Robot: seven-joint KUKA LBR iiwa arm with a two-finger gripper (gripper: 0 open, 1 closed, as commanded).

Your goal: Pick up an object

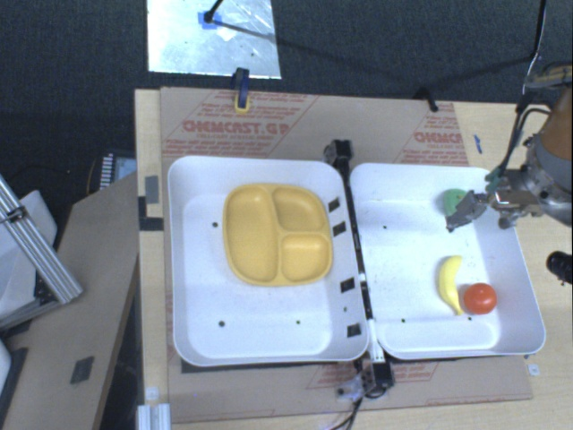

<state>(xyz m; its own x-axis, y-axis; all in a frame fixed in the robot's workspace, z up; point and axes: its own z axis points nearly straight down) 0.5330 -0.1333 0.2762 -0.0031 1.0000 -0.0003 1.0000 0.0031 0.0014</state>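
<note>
The claw (467, 211) hangs over the far right part of the right bin (403, 267), reaching in from the right edge of the view. Its dark fingers point left and down, but they blur together against the bin, so whether they stand wide or narrow cannot be told. Right at the fingertips, touching or just behind them, sits a small green object (454, 200); the claw covers part of it, and it may be a soft toy or a piece of play food. Nothing shows clearly between the fingers.

Nearer the camera than the claw, well apart from it, a yellow banana (448, 282) lies in the same bin with a red tomato (481, 298) touching its right side. Nothing lies between these two and the claw.

To the claw's left, across the black divider (351, 240) where the bins meet, the left bin (192, 267) holds a yellow sectioned plate (276, 234) with three compartments.

Both bins rest on a brown cardboard sheet (269, 119) printed with red letters, laid on a pale bench (107, 240). Beyond it the floor is dark carpet (72, 52), with a shiny metal plate (212, 25) lying on it. Black cables run across the far side.
</note>
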